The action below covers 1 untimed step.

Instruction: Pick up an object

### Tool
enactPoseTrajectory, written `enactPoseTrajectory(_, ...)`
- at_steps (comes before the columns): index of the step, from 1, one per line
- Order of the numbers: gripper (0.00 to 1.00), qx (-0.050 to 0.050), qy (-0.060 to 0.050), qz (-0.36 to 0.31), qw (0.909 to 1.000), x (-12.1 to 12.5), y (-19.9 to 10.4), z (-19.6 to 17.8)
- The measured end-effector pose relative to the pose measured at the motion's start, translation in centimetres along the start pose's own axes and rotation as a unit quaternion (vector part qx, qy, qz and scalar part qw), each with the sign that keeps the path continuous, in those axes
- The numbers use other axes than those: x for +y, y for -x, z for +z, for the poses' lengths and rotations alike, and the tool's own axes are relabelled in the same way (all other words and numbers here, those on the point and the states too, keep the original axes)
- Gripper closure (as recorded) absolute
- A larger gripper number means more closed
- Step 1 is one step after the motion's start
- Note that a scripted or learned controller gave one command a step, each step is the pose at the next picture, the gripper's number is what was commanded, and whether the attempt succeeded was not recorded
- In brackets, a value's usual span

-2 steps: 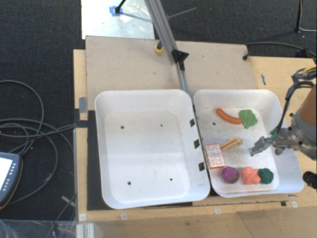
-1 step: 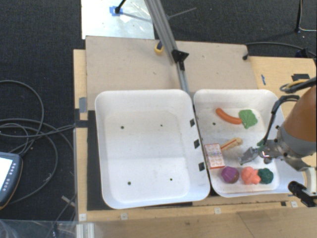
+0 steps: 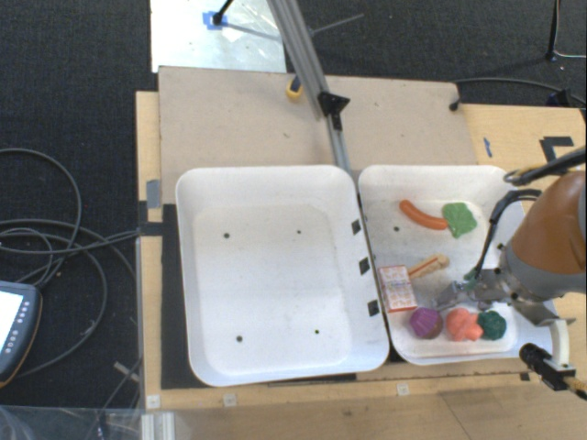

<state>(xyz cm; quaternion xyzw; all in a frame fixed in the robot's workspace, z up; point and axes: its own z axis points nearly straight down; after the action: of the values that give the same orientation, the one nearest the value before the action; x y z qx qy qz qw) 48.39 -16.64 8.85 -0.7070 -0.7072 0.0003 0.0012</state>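
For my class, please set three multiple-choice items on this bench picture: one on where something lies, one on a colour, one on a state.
1. Which bin holds the toys?
A. the left bin
B. the right bin
C. both

2. What colour is the round toy beside the small card?
A. purple
B. yellow
C. white

3. Where is the pincer?
A. high over the left bin
B. off the bench
C. low in the right bin, near the toys

Key: B, the right bin holds them all; A, the round toy is purple; C, the pincer sits just above that toy.
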Motion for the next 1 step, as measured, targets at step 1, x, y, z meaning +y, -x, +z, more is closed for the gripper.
enactPoseTrajectory(1,1.00,-0.001,0.002,0.000,1.0000,0.13,0.08,-1.25)
